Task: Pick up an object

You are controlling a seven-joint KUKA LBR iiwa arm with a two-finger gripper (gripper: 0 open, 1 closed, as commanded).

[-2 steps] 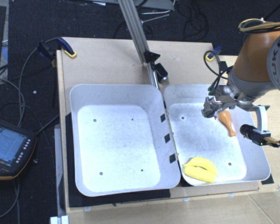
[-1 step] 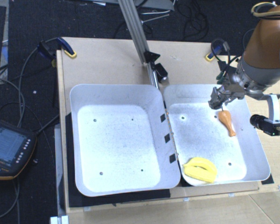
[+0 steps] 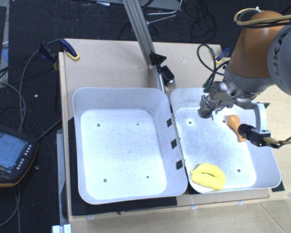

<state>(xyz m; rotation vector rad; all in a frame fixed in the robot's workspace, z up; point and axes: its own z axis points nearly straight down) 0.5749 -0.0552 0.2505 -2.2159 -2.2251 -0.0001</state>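
Observation:
A yellow banana-shaped object (image 3: pixel 208 176) lies at the near edge of the right bin (image 3: pixel 218 144). An orange carrot-like object (image 3: pixel 234 125) rests near that bin's right wall, partly hidden behind a black fitting on the arm. My gripper (image 3: pixel 205 111) hangs over the far part of the right bin, to the left of the orange object and well behind the yellow one. I see nothing between its tips.
The left bin (image 3: pixel 121 140) sits beside the right one, their walls meeting at a ridge with black clips (image 3: pixel 174 142). A slanted metal post (image 3: pixel 143 33) rises behind the bins. Cables and a blue-yellow clamp (image 3: pixel 63 50) lie at the bench's far left.

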